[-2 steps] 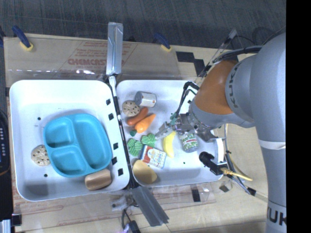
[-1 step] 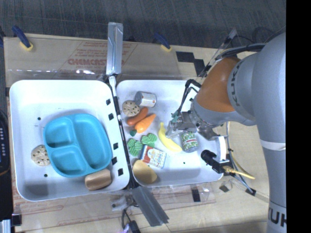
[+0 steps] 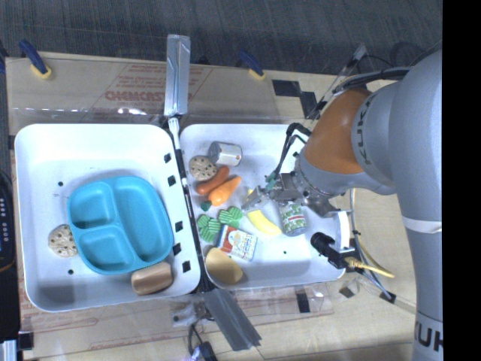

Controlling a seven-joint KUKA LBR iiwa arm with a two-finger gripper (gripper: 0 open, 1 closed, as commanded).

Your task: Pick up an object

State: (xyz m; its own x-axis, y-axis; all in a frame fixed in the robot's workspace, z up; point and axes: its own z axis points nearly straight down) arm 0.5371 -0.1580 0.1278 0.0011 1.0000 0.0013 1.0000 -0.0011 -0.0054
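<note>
We see the grey KUKA arm with its orange wrist band (image 3: 342,138) reaching in from the right over the right-hand shallow white bin (image 3: 323,271). The left-hand shallow white bin (image 3: 37,201) sits well left of the gripper and holds a blue three-compartment plastic tray (image 3: 120,222), a brown bread roll (image 3: 152,277) and a round chocolate-chip cookie (image 3: 63,241).

The gripper (image 3: 274,190) hangs low in the right bin, near its middle. We cannot tell if it's spread or closed; the wrist hides too much. Nothing is visibly gripped.

Key relation: a small jar with a green label (image 3: 292,218) lies just below-right of the gripper, close under the wrist. A yellow wedge-shaped toy piece (image 3: 262,222) lies just below-left, long axis slanting down to the right. We judge one of these two the likeliest pick target.

Further left of the gripper: an orange toy carrot (image 3: 224,190) beside a reddish sausage (image 3: 213,180), both slanting up-right; a silver tin can on its side (image 3: 225,154); a second cookie (image 3: 201,166); green leafy pieces (image 3: 225,220); a small red and white food box (image 3: 237,242); a tan rounded piece (image 3: 224,268) at the bin's lower edge.

Writing: pale red "CHEMCAS…" on the cardboard sheet (image 3: 135,89) behind the bins, partly cut off. "KU" reads on the arm. The jar and box labels are too small to read.
</note>
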